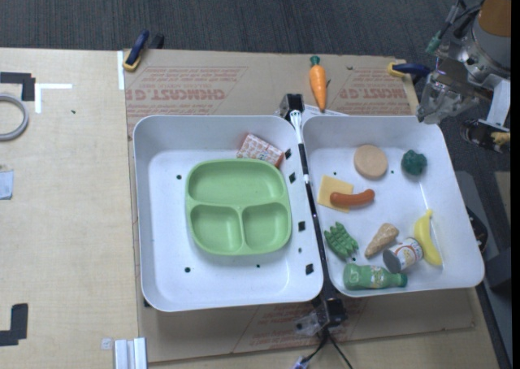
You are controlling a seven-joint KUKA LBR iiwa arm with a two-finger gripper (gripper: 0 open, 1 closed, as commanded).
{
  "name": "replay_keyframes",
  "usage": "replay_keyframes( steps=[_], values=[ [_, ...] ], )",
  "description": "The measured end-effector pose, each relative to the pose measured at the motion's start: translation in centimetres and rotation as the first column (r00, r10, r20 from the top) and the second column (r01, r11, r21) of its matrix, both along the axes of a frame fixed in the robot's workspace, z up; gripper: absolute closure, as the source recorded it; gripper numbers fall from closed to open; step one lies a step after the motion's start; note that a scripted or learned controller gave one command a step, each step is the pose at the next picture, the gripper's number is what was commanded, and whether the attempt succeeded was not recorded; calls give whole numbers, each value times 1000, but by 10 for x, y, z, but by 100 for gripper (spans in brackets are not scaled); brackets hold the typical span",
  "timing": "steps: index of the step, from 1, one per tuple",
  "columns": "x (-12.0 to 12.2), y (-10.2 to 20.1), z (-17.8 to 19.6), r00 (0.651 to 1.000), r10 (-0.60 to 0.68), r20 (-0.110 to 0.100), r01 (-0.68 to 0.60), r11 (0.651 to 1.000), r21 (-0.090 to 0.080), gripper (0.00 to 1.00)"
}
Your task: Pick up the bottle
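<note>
The bottle (374,278) is green with a paler label and lies on its side along the front wall of the right bin (464,197), neck pointing right. A small can (404,255) rests just behind it, nearly touching. My gripper (431,109) hangs over the right bin's far right corner, well away from the bottle, with nothing seen in it.
The right bin also holds a banana (428,237), a wedge of bread (382,239), a green leafy toy (341,240), a sausage on cheese (351,195), a round cookie (371,161) and broccoli (414,162). The left bin (138,197) holds a green divided plate (240,207) and a packet (260,148). A carrot (317,81) lies behind the bins.
</note>
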State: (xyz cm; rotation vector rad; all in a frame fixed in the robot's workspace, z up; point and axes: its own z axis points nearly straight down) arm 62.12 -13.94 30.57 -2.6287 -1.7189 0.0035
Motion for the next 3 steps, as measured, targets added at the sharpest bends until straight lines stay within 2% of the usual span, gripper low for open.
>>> replay_keyframes(
  steps=[1,2,3],
  values=[
    [38,-63,70,991,133,1,-133,991,-1,100],
    [9,18,-80,967,256,1,-256,967,0,100],
    [-15,116,-114,985,171,0,-171,985,0,100]
  ],
)
